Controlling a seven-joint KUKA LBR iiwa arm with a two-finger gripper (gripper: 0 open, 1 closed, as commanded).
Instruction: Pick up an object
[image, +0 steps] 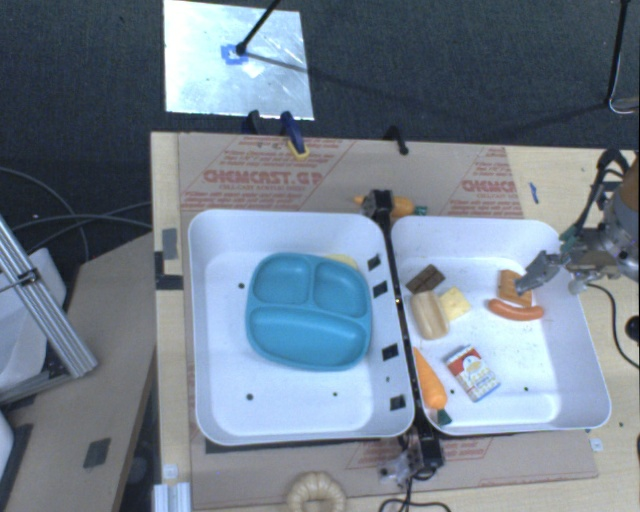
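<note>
Bench (250, 165): a brown board under two shallow white bins set side by side.
Left bin (215, 300): holds a blue divided plate (308, 310), with a pale yellow thing peeking out behind the plate's far edge.
Right bin (570, 380): holds all the small things, loosely spread and mostly apart from each other.
Arm (615, 225): reaches in from the right, over the right bin's far right corner.
Gripper (540, 270): low over the bin's right side, tips just beside a brown piece (513, 285); whether the fingers are apart or together I cannot tell, and nothing is seen held between them.
Carrot (430, 380): lies along the divider near the front of the right bin.
Sausage (515, 310): just in front of the brown piece, close to the gripper.
Bread roll (429, 315): mid-bin, touching a yellow cheese block (455, 303), with a dark brown bar (425, 279) just behind.
Small box (472, 372): red and white, toward the front.
Progress: nothing looks lifted yet; judging by position, the brown piece or the sausage is the likely pick, and the grasp and lift remain.
</note>
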